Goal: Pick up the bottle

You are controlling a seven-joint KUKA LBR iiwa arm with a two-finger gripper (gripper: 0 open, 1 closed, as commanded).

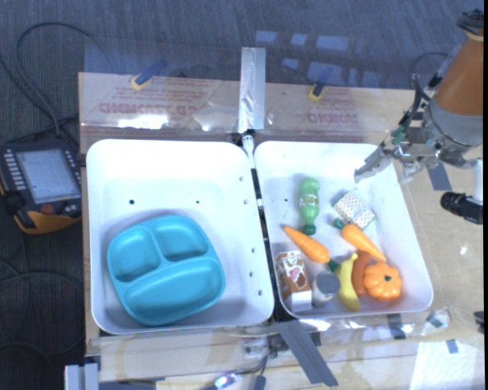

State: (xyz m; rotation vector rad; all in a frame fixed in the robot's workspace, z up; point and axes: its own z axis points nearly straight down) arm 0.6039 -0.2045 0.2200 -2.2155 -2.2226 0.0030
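Pumpkin (382, 282) lower right; bottle (308, 204) mid-frame, carrot (307, 244) touching; gripper (372, 167) apart, claw state unclear; risk: snagging carrot.

You are looking down from one fixed camera set above the table (438, 315), tilted at a slant and far enough back to take in both white bins whole. The left bin (105, 169) and right bin (406, 226) sit side by side mid-frame. Beyond the table's far edge lies dark carpet (227, 15); the arm (459, 88) enters right of the right bin.
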